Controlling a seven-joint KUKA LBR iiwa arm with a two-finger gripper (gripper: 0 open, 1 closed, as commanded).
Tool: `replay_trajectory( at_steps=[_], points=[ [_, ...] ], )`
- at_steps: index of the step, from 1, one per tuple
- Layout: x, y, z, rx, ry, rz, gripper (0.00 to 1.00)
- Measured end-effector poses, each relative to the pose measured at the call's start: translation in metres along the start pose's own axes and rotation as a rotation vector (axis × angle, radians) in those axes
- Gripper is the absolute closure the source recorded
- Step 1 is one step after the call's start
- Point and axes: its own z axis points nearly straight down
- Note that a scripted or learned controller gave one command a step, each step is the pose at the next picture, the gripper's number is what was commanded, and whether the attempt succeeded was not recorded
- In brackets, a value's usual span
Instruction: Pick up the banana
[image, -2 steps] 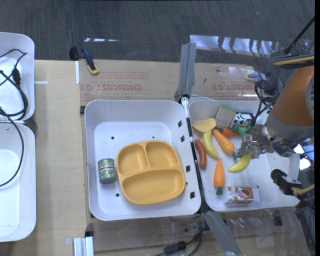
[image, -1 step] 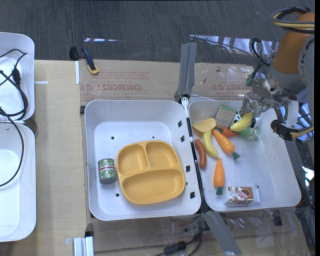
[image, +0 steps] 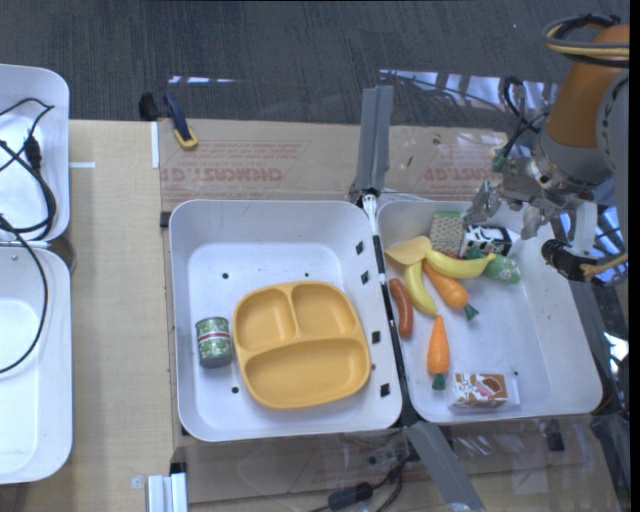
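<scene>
A yellow banana (image: 458, 265) lies in the right bin (image: 560, 330), near its far side, curving over an orange carrot (image: 452, 288). A second, paler banana (image: 420, 288) lies just to its left. My gripper (image: 503, 214) hangs above the bin's far edge, up and to the right of the banana, over a black-and-white toy (image: 487, 241). Its fingers look open with nothing between them. It does not touch the banana.
The right bin also holds a yellow wedge (image: 407, 250), a speckled block (image: 446, 232), a red sausage (image: 402, 306), a second carrot (image: 437, 346), a green item (image: 506, 269) and a small carton (image: 481, 390). A yellow divided plate (image: 300, 343) and a small can (image: 212, 340) sit in the left bin.
</scene>
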Motion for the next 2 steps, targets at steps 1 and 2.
replay_trajectory(
  at_steps=[1,2],
  points=[
    [0.02,0.009,0.087,-0.022,-0.001,-0.117,0.0],
    [-0.041,-0.014,0.094,-0.032,-0.003,-0.36,0.0]
  ],
)
